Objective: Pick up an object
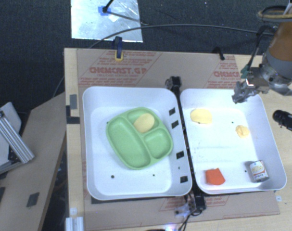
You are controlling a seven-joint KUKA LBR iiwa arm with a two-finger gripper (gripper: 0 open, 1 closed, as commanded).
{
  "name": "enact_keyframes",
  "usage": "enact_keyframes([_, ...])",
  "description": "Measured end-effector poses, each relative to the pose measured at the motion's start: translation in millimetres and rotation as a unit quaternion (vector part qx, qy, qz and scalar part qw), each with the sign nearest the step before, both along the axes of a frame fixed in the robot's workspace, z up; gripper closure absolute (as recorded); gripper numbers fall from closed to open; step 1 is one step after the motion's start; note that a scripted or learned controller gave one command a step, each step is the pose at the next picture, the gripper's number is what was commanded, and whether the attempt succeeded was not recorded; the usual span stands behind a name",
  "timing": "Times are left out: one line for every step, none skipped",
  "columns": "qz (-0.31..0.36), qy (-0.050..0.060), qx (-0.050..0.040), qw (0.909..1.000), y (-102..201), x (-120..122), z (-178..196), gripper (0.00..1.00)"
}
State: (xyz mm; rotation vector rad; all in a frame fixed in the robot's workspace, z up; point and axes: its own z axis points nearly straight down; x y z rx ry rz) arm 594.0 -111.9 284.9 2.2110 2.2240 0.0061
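hand (242, 93) over right bin's (275, 153) far edge, finger state unclear | nearest pick: pale yellow lump (201, 116) near bin's far-left corner, lying toward left bin from hand, long axis sideways

Arm (283, 47) comes in from upper right, w/ orange band above the wrist and grey wrist section below it, angled down-left. Gripper (240, 96) sits at the arm's low end, hanging over the far right corner of the right bin (275, 170), just inside its far rim. Gripper tip is dark, points down-left toward the bin floor. Nothing visible between its tips.
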Motion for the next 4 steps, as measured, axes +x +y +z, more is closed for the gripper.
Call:
enact_keyframes([0.001, 0.003, 0.0008, 1.0000, 47, -4, -16, 1.00])
enact_keyframes([0.002, 0.003, 0.0014, 1.0000, 110, -3, -26, 1.00])
enact_keyframes([0.002, 0.002, 0.0011, 1.0000, 163, 4, -25, 1.00])
enact_keyframes([0.002, 0.003, 0.0014, 1.0000, 221, 4, -45, 1.00])
